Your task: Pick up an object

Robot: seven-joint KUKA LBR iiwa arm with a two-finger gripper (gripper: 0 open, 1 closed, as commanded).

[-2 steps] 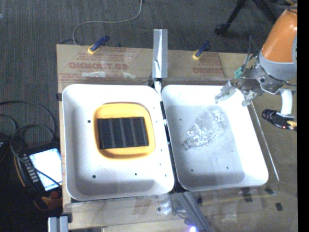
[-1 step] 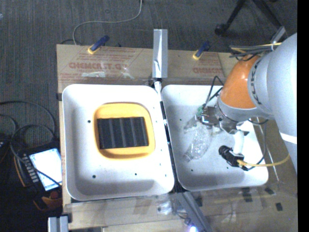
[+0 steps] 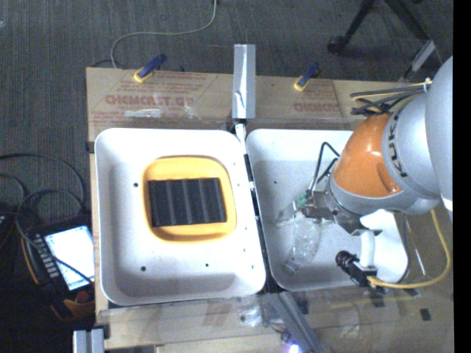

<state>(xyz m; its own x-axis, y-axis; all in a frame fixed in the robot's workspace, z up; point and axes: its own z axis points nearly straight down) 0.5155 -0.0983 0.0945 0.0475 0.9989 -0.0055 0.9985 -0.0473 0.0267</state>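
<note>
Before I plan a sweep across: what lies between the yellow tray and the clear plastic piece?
In the camera view, the bins' adjoining rims separate the yellow tray from the clear plastic piece.

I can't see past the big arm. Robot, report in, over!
Tool low in right bin, grip hidden by wrist. Clear plastic thing beside it, hold unconfirmed. Yellow tray in left bin, untouched.

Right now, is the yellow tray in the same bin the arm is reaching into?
No, the yellow tray lies in the left bin; the arm is over the right bin.
</note>
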